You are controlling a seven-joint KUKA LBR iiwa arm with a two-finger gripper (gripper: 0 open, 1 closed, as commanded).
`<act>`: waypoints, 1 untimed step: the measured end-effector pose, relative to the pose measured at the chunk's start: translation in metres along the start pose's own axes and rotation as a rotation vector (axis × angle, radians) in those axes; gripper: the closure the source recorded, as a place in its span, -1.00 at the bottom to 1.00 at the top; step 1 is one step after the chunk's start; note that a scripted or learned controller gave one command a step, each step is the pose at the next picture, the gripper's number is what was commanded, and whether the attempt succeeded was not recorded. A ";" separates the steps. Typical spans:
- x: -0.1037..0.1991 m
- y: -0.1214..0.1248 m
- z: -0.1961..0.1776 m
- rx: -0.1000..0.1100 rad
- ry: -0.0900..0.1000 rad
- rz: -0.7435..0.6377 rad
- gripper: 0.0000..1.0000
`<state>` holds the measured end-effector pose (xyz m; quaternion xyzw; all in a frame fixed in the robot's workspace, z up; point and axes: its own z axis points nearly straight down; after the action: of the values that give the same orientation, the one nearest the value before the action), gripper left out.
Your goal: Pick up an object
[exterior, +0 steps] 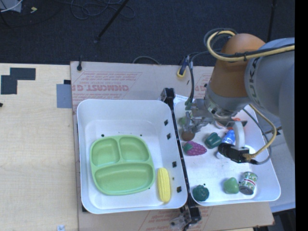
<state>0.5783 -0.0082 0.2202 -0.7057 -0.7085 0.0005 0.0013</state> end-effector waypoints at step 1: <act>0.052 0.015 -0.012 -0.001 0.000 0.000 1.00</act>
<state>0.5928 0.0442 0.2318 -0.7057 -0.7085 0.0002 0.0011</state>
